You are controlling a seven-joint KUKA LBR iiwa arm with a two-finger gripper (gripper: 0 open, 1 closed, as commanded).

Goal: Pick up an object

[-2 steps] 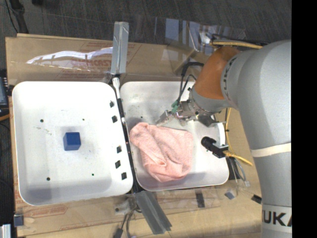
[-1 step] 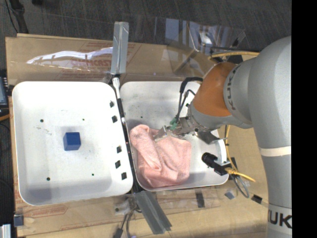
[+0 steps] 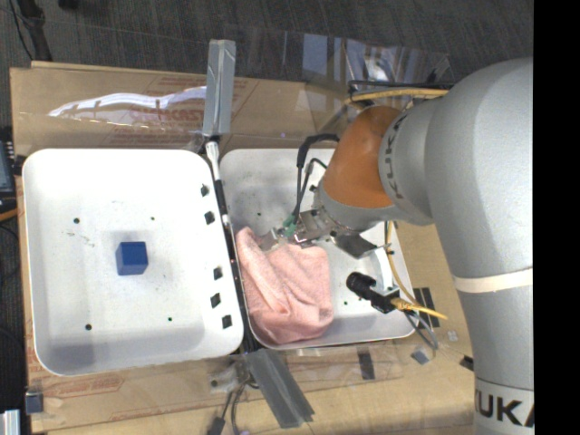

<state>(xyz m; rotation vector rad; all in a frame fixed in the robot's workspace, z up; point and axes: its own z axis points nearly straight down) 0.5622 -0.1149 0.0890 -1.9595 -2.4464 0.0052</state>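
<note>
Well left of the seam between the two bins (image 3: 223,243): a small blue cube (image 3: 132,257), alone on the white floor of the left bin (image 3: 54,243). Probably stiff and light, with flat sides easy to pinch, but far from the hand.

Just right of the seam, touching the wall there: a pink cloth (image 3: 288,290), crumpled into a long heap in the right bin (image 3: 263,175). Seems the likely thing to pick, being nearest to the hand. Looks soft and matt, a pale salmon colour, with rounded folds and a thicker bulge at the end close to the camera. Judged light and limp, not fragile and not slippery; likely to sag and hang down when lifted, and perhaps to drag on the bin wall. Best to take hold at a raised fold or at the thick middle, not at a thin flat edge, which may slip out.

A little further right of the seam, at the cloth's far end: the hand (image 3: 288,234), low over the fabric or touching it. Cannot tell whether spread or pressed together, nor whether any cloth is caught.

Still further right of the seam: a black part (image 3: 362,285) with a yellow cable (image 3: 419,310).
</note>
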